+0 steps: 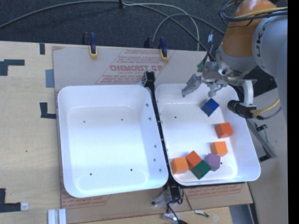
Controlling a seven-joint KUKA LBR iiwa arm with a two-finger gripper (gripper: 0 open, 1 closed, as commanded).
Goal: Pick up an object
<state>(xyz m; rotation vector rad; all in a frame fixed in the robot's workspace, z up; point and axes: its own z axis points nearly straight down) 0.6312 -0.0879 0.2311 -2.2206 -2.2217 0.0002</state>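
Seven blocks are lying in the right bin point(243, 169); the gripper point(202, 88), fingers spread and gripping nothing, is hovering above its far end, just beside the blue block point(210, 107).

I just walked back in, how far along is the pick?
Nothing looks picked yet. In hand: the tool hangs open over the right bin, beside the blue block, with nothing between its fingers. Left: closing on a block and lifting it.
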